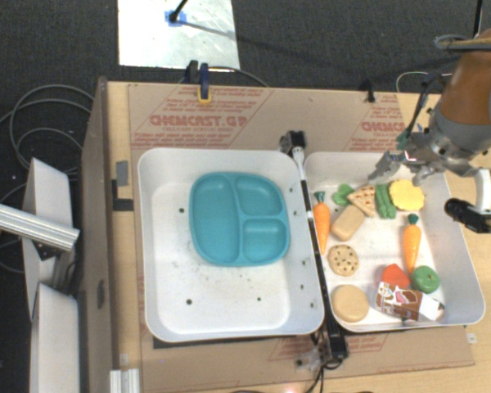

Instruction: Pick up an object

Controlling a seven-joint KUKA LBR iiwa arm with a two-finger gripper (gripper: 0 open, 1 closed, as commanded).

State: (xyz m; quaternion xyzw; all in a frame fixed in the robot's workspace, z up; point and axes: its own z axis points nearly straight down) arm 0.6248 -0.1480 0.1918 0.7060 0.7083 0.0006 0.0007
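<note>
I see the toy food crowded in the right bin (466, 289): a pizza slice (363, 197), green pickle (385, 201) and yellow piece (407, 194) near its far edge, two carrots (321, 223), a cookie (343, 259), a green apple (425, 279), a small carton (405, 303). My gripper (407, 160) hangs just over the far edge, above the yellow piece; fingers look spread, nothing between them. Left bin (168, 244) holds a teal divided plate (239, 219).

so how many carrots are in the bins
2, both in the right bin: one carrot along its left wall, another carrot right of centre. More may be hidden.
</note>
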